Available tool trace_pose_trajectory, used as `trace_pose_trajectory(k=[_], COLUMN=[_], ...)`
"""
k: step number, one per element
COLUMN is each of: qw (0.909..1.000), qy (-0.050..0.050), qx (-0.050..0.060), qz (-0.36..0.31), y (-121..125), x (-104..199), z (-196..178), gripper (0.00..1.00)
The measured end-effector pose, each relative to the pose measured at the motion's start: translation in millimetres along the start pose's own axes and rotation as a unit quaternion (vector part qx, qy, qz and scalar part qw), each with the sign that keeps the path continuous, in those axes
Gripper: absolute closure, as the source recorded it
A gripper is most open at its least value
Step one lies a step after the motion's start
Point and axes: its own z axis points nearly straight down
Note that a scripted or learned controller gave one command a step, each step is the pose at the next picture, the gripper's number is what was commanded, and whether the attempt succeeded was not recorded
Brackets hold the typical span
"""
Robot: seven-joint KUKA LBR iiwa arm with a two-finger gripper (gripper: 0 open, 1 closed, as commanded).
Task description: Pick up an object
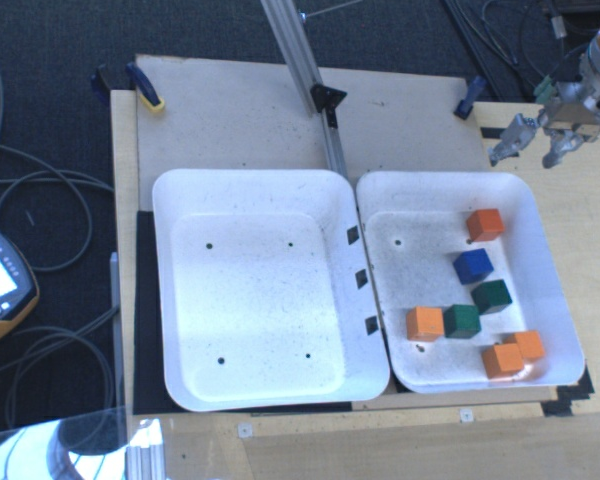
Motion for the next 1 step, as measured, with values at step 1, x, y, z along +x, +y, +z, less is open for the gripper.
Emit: trace_pose_trajectory(k=[1], qw=[1.0], qy=[0.001], qx=[0.003], qz=[0.001], y=[25.3], x=[-20.6], z=[150.5], gripper=[0.0])
